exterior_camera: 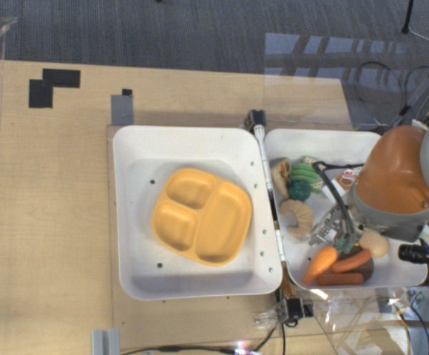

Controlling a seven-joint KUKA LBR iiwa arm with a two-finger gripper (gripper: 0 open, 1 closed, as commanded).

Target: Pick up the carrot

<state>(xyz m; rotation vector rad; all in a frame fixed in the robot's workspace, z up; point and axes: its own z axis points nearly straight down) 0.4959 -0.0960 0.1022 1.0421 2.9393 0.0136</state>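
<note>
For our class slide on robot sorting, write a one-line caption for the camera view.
Gripper poised over the carrot among toy foods in the right bin; yellow tray in the left bin.

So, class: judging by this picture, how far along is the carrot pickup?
Done: the gripper has reached into the right bin, poised just above the carrot. In hand: lining up on it; whether anything is gripped cannot be told. Left: the carrot lies on the bin floor beside other play food, so grasping and lifting remain.
</note>
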